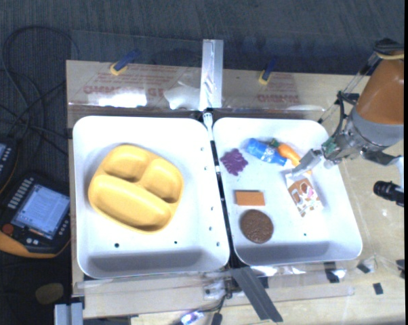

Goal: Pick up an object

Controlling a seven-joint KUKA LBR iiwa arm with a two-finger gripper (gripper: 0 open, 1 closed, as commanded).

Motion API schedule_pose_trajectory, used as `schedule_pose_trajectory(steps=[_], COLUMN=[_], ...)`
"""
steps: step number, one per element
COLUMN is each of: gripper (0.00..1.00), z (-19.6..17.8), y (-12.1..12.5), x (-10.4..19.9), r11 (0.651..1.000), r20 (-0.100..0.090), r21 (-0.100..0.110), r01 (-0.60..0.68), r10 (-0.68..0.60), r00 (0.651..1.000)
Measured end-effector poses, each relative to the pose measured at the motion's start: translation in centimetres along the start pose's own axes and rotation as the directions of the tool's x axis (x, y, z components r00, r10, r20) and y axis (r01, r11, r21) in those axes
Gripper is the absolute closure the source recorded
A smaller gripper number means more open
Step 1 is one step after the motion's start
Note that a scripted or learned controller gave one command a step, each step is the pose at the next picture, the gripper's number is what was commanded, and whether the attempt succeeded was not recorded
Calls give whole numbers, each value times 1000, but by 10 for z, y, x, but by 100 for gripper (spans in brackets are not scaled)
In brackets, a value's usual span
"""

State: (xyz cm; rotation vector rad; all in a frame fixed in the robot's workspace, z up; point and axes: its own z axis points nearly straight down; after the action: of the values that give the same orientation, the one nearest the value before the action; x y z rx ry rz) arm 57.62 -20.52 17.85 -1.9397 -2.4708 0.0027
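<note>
At the right edge of the frame you see the gripper [311, 164] slanting down into the right bin [339, 239], its tip at the top corner of the small printed packet [304, 195], and you cannot tell its state, the tip being too small and blurred. Crowding it on the left are an orange and blue toy [270, 151], a purple piece [234, 161], an orange block [249, 198] and a brown disc [257, 225]. Open floor lies along that bin's lower right, while the left bin [95, 249] holds a big yellow lump [136, 185]
</note>
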Motion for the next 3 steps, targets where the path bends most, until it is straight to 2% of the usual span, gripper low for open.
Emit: schedule_pose_trajectory(steps=[1, 2, 3], gripper=[0, 0, 100], z=[80, 85, 77], y=[3, -32, -34], x=[-9, -3, -5], r11=[990, 997, 997], r20=[-8, 5, 6], r21=[-7, -25, -22], r01=[-144, 77, 74], r10=[144, -77, -74], r00=[990, 997, 997])
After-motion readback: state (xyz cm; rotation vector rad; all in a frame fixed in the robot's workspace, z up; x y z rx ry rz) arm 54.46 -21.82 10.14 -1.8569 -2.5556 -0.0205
